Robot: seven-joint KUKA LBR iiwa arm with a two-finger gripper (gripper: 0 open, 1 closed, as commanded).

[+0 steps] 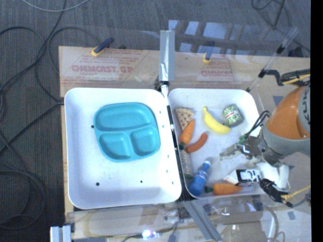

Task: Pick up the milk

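The pincer [233, 150] hangs low over the right bin [251, 99], reaching in from the right on the grey arm [290, 135] with its orange band; its metal fingers [228, 153] point left and look slightly apart, with nothing between them.

The milk [246, 175], a small white carton with a dark label, lies on its side just below and right of the pincer, against the bin's near right corner and partly under the wrist; it is near the fingers but not touching them.

A carrot [226, 188] lies just left of the milk along the near wall, below the pincer; a blue bottle [200, 178] lies tilted below and left of it, its base by the carrot's tip.

Left of the pincer lie a sausage [196, 142] and, beside it, a second carrot [186, 131]; a cracker [184, 116] sits beyond them, up and left.

A banana [215, 122] lies above and left of the pincer; a green can [232, 114] sits straight above it, just beside the banana's end.

Far left of the pincer, in the left bin [75, 135], rests a blue tray [127, 130] with three compartments.
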